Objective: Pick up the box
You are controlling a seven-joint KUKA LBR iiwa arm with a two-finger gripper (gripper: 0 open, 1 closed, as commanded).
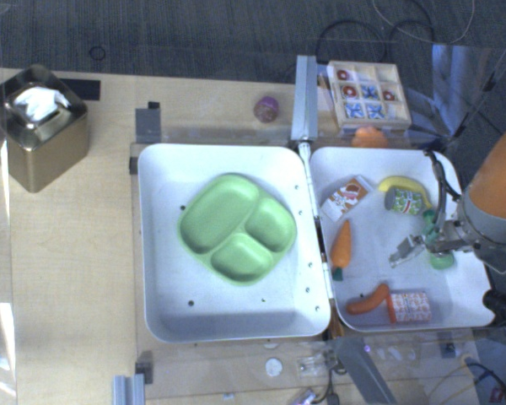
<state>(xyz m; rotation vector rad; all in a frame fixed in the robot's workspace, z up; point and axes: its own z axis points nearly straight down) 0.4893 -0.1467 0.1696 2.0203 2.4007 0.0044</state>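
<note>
Currently the gripper (pixel 407 250) sits low in the right bin (pixel 464 310), reaching in from the right; its fingers look spread apart with nothing between them. The box (pixel 346 199), white with red print, lies near that bin's upper-left corner, well apart from the gripper. A carrot (pixel 341 244) lies just below the box along the left wall. A banana (pixel 402 183) and a green can (pixel 406 201) sit at upper middle; a green item (pixel 442 260) is just behind the fingers, partly hidden. A sausage (pixel 368 299) and a red packet (pixel 409 305) lie near the front wall. The left bin (pixel 169 310) holds a green divided plate (pixel 236 226).
</note>
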